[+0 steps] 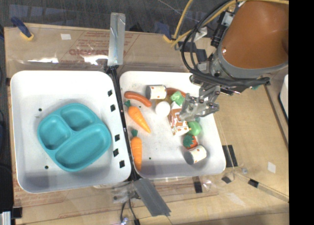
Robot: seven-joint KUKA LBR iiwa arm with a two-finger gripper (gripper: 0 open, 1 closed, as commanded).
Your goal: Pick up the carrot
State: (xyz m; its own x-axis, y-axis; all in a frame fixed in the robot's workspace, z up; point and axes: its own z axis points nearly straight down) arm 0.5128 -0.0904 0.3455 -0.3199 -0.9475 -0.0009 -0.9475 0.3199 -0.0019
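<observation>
Toward the left side of the right bin [216,135] lies a carrot [139,118], slanted, with a second carrot [136,151] just nearer by the divider. Neither is lifted, so the pick is not yet done. The gripper [196,108] hangs well to their right over other toy food; its state I cannot tell. A teal plate [73,135] sits in the left bin [19,121].

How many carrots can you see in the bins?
2. One carrot lies slanted near the right bin's left side, below a sausage. The other carrot stands along its left wall. More could hide under the gripper.
</observation>
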